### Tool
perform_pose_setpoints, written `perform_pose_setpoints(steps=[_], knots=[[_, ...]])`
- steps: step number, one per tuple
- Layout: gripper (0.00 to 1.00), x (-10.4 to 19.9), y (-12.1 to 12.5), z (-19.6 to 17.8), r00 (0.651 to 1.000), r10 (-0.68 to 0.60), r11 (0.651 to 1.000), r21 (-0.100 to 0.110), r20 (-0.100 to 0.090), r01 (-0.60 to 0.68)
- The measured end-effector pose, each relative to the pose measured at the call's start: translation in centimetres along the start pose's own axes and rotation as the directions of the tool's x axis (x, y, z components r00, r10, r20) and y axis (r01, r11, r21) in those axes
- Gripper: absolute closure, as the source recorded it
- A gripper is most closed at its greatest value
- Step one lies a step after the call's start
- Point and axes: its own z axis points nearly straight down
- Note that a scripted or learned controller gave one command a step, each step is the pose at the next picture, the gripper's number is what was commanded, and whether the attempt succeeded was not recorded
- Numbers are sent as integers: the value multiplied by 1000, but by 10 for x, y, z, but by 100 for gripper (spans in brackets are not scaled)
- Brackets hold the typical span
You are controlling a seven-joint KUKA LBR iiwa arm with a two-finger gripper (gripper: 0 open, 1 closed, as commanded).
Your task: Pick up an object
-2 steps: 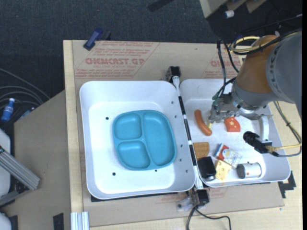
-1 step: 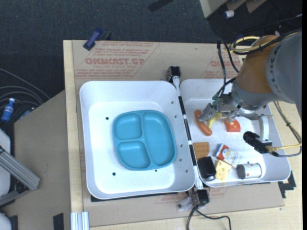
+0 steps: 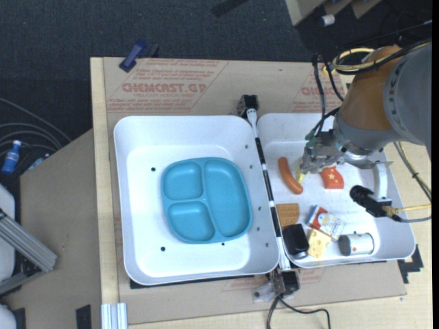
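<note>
At the near edge of the desk (image 3: pixel 62 204), in the right bin (image 3: pixel 405 242), lies a row of small things: a black block (image 3: pixel 295 239), a pale yellow piece (image 3: pixel 317 242) and a white cylinder with a dark end (image 3: pixel 356 243). Just behind them are a brown flat square (image 3: pixel 287 213) by the bin's left wall and a small red and white packet (image 3: pixel 319 217). The print on the packet is too small to read.

Toward the middle of this bin lies an orange sausage toy (image 3: pixel 289 173), and near it, more to the right, a red piece with a pale mark (image 3: pixel 333 177). The pincer (image 3: pixel 312 162) is low between these two, close beside the sausage toy. I cannot tell if its fingers are apart or together, and I see nothing held in them.

The sausage toy seems the likely thing to take. It looks light and probably a little soft, with a smooth rounded skin that may slip or roll. I think the best hold is across its narrow middle.

The left bin (image 3: pixel 130 149) carries a blue divided plate (image 3: pixel 205 199) with three compartments.

At the far edge of the desk, the brown cover sheet (image 3: pixel 171 88) bears red printed words, "CHEMCAST G P", repeated partly at the far right corner. A small blue clip (image 3: pixel 134 55) sits at the far left corner.
</note>
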Motion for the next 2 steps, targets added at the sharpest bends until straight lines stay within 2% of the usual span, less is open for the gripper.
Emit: perform_pose_setpoints(steps=[1, 2], knots=[[0, 0, 0, 0, 1000, 0, 1000, 0, 0, 0], [0, 5, 17, 41, 1000, -1, 1000, 3, -1, 1]])
